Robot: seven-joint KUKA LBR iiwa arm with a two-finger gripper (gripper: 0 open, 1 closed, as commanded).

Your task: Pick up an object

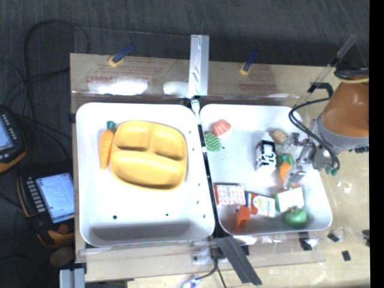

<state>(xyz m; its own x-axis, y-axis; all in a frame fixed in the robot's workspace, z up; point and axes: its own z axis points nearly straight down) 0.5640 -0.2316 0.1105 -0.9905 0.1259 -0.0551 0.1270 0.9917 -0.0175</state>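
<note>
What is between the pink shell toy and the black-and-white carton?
In the camera view, only bare white bin floor lies between the pink shell toy and the black-and-white carton.

Single fixed camera, mounted above the counter (336,233), looking down at a slight slant toward 12 o'clock. Moderate range: both white bins fall fully within frame, left bin (90,221) at 9 o'clock, right bin (321,212) at 3 o'clock. Dark floor (180,11) fills 12 o'clock. The arm (351,116) enters from 3 o'clock.
</note>
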